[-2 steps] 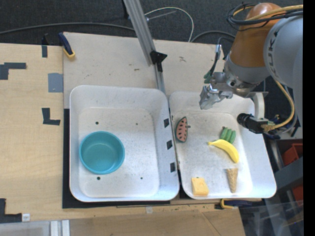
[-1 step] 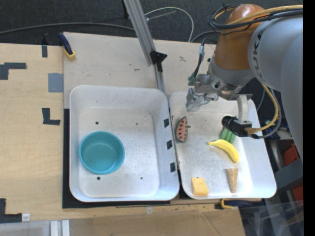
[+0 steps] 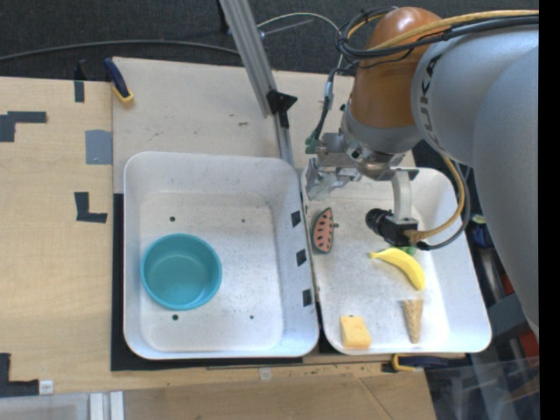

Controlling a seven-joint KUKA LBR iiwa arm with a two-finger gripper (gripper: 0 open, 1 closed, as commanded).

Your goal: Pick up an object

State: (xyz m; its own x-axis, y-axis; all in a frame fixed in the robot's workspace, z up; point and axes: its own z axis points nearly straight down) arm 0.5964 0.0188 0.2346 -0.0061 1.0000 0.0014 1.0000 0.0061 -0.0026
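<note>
Two white bins sit side by side: the left bin (image 3: 140,191) and the right bin (image 3: 455,322).

The left bin holds one thing, a teal bowl (image 3: 181,271) at about 8 o'clock in that bin.

The right bin holds four loose things. One watermelon slice (image 3: 323,231) lies at about 10 o'clock, against the wall shared with the left bin. One banana (image 3: 402,265) lies near the centre. One cone (image 3: 412,318), possibly an ice-cream cone though it is small and hard to make out, lies at about 5 o'clock. One yellow block (image 3: 354,332), like cheese, lies at about 7 o'clock.

Five things in all, one of each kind.
</note>
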